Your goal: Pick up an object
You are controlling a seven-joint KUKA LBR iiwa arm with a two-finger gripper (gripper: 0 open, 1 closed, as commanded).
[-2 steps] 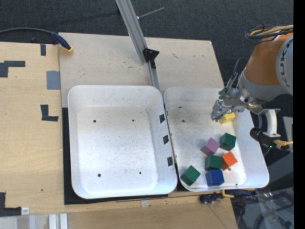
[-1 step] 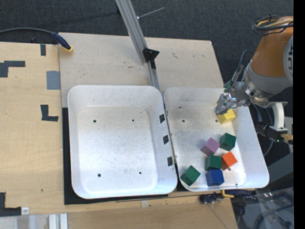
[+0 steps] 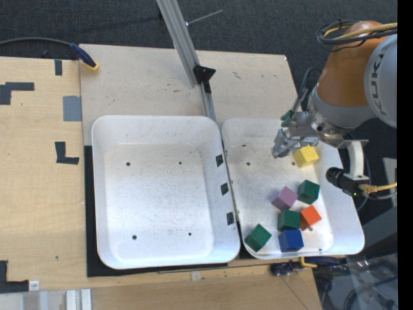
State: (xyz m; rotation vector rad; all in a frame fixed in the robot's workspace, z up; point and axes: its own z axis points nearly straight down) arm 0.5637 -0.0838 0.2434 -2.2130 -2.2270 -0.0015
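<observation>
On the table [image 3: 155, 89], the right bin [image 3: 255, 173] holds 7 cubes: a yellow cube [image 3: 306, 155] toward 1 o'clock, and toward 5 o'clock a purple cube [image 3: 283, 199], 3 green cubes [image 3: 308, 190], an orange cube [image 3: 311, 216] and a blue cube [image 3: 291, 239]. The left bin [image 3: 158, 192] shows only its speckled white floor. The hand [image 3: 284, 146] hangs over the right bin at 12 o'clock, just beside the yellow cube; I cannot tell its opening or whether it grips anything.

The arm [image 3: 361, 76] is cut off by the frame's edge at three o'clock, so its base stays unseen. The gripper [image 3: 284, 146] hangs over the right bin [image 3: 258, 173] (its fingertips too small and blurred to read) — it hides the yellow cube's [image 3: 307, 155] ten o'clock corner.
</observation>
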